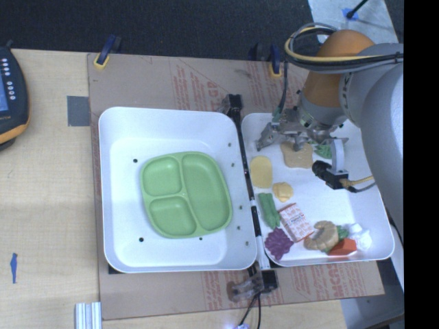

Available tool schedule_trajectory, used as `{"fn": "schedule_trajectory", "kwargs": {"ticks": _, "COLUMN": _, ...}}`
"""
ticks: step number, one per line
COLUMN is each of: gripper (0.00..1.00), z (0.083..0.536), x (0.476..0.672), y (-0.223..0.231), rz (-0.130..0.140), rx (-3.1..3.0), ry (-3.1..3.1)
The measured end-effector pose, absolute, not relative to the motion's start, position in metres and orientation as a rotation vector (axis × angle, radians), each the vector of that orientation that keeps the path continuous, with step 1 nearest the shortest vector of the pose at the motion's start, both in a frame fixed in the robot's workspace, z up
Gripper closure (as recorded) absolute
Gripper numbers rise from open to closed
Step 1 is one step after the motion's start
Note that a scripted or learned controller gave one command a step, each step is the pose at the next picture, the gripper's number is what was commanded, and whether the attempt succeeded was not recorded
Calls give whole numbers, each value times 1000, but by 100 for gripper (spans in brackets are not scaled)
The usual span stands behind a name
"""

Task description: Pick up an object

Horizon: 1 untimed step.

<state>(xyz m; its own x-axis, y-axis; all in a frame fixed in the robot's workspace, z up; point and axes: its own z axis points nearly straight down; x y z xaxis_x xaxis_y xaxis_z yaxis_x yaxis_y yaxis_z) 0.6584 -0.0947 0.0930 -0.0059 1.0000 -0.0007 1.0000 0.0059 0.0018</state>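
1. You had the gripper over the upper part of the right bin, at the upper right of the frame, under the arm's orange band.
2. Grip state: cannot tell from this angle whether it was released or clenched. Nothing visibly held.
3. Closest candidate for your pick was the tan flat piece. It lay on the bin floor just below the gripper in the frame, with its top edge under the gripper body.
4. Your other objects in the right bin:
   - the pale yellow piece near the bin's left wall, with the small yellow lump just lower right of it
   - the green pod along the left wall, below those
   - the red-and-white packet beside the pod, and the purple grape cluster at the bin's lower left corner
   - the brown lumpy piece and the red piece, touching, near the bottom edge
5. The left bin held a green divided plate, lying flat and roughly centred.
6. Both bins sat on the cardboard sheet, and your pendant was at the left edge of the frame.
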Motion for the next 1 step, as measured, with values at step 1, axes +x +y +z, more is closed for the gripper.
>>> {"fn": "schedule_trajectory", "kwargs": {"ticks": 1, "gripper": 0, "z": 199, "x": 658, "y": -126, "rz": 5, "rx": 2214, "ry": 2217}}
